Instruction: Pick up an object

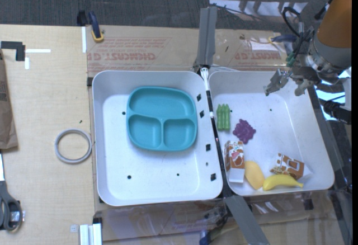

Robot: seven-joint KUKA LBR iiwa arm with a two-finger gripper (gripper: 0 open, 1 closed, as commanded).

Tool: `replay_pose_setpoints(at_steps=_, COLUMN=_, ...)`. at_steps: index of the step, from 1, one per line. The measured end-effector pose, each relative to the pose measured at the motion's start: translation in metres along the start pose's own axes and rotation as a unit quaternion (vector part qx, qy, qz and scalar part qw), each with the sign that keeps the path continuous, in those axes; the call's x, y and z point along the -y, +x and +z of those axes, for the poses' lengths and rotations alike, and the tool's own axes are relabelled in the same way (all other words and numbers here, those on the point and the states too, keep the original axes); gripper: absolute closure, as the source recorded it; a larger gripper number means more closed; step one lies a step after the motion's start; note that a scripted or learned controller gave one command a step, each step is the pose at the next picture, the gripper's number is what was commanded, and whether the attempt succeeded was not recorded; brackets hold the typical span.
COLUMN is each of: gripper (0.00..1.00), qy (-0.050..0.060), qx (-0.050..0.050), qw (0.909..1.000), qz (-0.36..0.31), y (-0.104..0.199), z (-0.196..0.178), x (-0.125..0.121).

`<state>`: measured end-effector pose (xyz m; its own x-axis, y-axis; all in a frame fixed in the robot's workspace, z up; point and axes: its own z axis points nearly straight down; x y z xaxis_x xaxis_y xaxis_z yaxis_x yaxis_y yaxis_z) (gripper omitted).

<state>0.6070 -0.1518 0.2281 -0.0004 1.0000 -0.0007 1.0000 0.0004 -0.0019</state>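
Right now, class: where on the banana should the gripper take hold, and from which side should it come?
Probably the banana's middle, from straight above, fingers closing across its narrow width. It lies flat, long axis left-right, with the carton and the bin's near wall close by.

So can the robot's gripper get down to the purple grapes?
Probably yes. The gripper hangs over the right bin, and the purple grapes lie apart from the other food, nothing on top.

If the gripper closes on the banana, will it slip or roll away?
The banana looks smooth and curved, so it may slip or pivot between fingers. It lies flat beside a small packet, so it probably will not roll far. It is likely a light toy.
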Motion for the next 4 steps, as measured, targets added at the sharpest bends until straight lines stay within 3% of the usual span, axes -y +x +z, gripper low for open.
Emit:
replay_pose_setpoints(at_steps=1, gripper=0.00, qy=0.001, qx=0.000, qw=0.9999, qz=-0.012, y=0.049, z=0.080, x=0.048)
replay_pose_setpoints(at_steps=2, gripper=0.00, qy=-0.001, qx=0.000, qw=0.9997, qz=-0.024, y=0.046, z=-0.024, x=0.056)
replay_pose_setpoints(at_steps=3, gripper=0.00, qy=0.001, qx=0.000, qw=0.9989, qz=0.048, y=0.087, z=0.038, x=0.067)
replay_pose_setpoints(at_steps=4, gripper=0.00, qy=0.000, qx=0.000, qw=0.9990, qz=-0.045, y=0.101, z=0.037, x=0.071)
